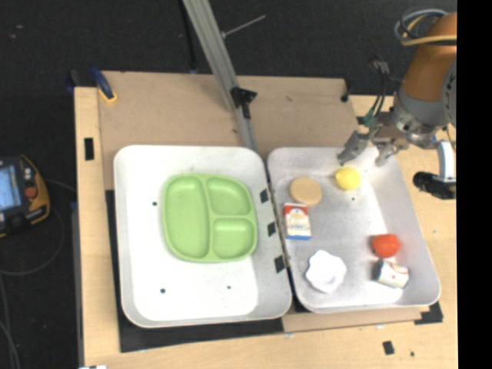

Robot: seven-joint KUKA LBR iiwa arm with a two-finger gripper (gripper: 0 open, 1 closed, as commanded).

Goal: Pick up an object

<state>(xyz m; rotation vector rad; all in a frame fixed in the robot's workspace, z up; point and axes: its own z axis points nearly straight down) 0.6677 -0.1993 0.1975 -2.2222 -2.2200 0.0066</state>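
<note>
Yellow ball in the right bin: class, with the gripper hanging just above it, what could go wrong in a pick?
1. The yellow ball is round and may roll away from the open gripper.
2. It lies near the bin's far wall, so a finger might strike the rim.

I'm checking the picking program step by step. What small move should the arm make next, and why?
Probably lower the claw a little toward the yellow ball. The open claw hangs over the right bin's far edge with nothing between its fingers, and the ball lies closest, apart from the tan disc.
</note>
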